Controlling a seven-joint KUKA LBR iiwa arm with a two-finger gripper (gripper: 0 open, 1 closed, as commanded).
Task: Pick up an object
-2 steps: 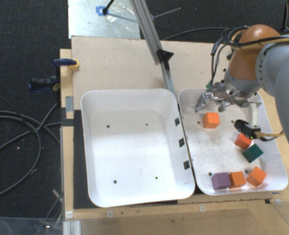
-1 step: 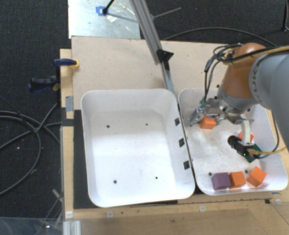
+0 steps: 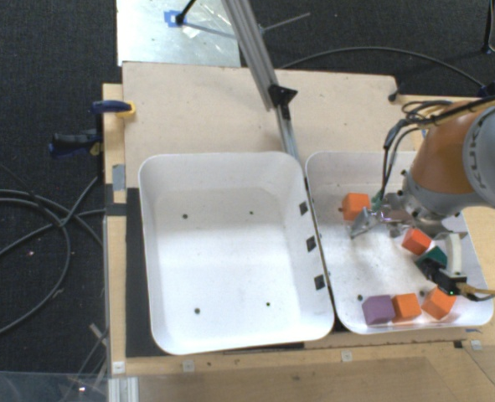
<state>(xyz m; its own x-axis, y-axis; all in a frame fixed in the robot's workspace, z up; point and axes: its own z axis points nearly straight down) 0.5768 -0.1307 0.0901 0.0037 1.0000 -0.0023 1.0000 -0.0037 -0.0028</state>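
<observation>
On the bench (image 3: 197, 107), two white bins sit side by side, touching along their inner walls. Left bin (image 3: 159, 308) shows only small dark dots on its floor. Right bin (image 3: 327, 170) carries all the blocks. Arm (image 3: 461, 162) comes in from the right, orange band above the wrist, and reaches down over the right bin. Gripper (image 3: 360, 222) is low in the bin, metal tips pointing left, just beside and below an orange block (image 3: 355, 205). Block looks like a small cube, solid orange, sitting near the upper left of the right bin's floor. Tips appear close to or touching its lower edge, but I can't tell the finger opening or whether anything is clamped. Purple block (image 3: 378, 309) lies near the front wall, with another orange cube (image 3: 406, 307) just beside it on the right and a third (image 3: 437, 303) further right. One more orange cube (image 3: 415, 241) lies under the wrist, next to a dark green piece (image 3: 432, 258).
</observation>
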